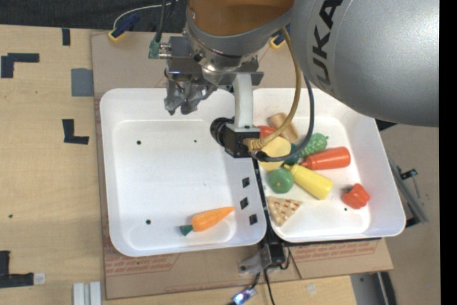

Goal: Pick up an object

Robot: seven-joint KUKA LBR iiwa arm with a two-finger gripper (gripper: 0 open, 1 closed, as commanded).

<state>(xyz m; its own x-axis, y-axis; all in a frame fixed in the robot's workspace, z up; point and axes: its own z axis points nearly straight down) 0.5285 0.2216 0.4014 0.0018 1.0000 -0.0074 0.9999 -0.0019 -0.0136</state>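
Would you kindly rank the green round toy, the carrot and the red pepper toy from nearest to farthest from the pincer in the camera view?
Measured from the pincer, hovering over the left bin's far edge:
1. Green round toy, near the divider in the right bin.
2. Carrot, at the near side of the left bin.
3. Red pepper toy, toward the right bin's right wall.

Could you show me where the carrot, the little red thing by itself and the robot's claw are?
carrot (211, 218): camera view, middle of its orange body.
red thing (355, 196): camera view, its centre.
claw (184, 102): camera view, at the dark fingertips above the left bin.
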